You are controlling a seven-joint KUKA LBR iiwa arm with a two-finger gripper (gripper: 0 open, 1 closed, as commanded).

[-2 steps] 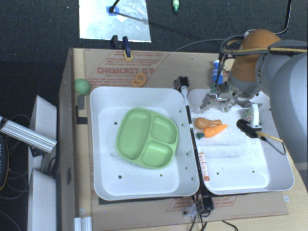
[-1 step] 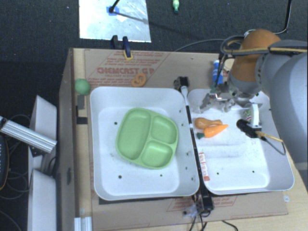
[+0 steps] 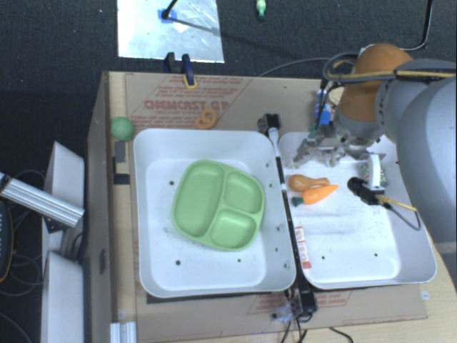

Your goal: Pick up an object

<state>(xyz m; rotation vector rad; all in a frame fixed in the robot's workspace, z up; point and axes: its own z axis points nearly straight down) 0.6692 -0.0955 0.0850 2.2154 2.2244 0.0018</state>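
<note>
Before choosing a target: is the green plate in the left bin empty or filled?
Empty. The three compartments of the green plate show bare green, with nothing in them.

Divided plate [image 3: 218,204] sits in the middle of the left bin [image 3: 153,263]. In the right bin [image 3: 357,259], a toy carrot [image 3: 314,193] lies near the left wall, gripper [image 3: 321,152] just behind it. A ball [image 3: 122,128] rests on the bench [image 3: 164,91], beside the left bin's far-left corner.

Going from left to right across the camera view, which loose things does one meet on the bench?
First the small green ball, then the light green divided plastic plate, then the orange toy carrot.
</note>
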